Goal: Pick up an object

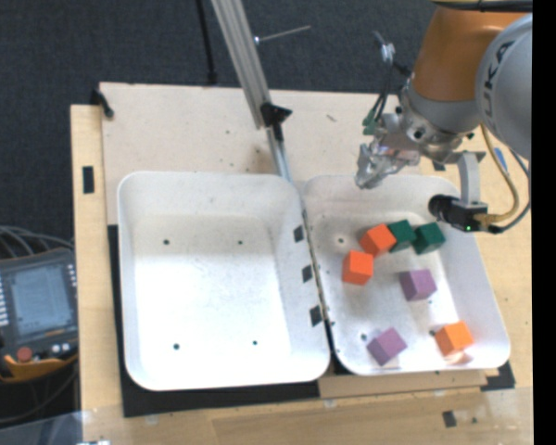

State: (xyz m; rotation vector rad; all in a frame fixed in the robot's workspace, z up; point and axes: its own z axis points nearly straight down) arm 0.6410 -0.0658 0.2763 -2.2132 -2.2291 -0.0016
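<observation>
My one camera is fixed above the bench (195,128), looking down at a slant on both bins (130,248) (arm (463,54) enters from right).

A dark grey carpeted floor (102,26) is seen around a light wooden bench (88,276). On the bench a paler board (176,128) is laid, marked with small scuffs. A slanted aluminium profile (239,44) is mounted at the board's far side, and a thin dark cable (207,40) is run across the carpet beside it. At the left edge a handheld control pendant (32,304) with a grey screen is set on the floor, its cables (9,239) coiled behind it.
</observation>
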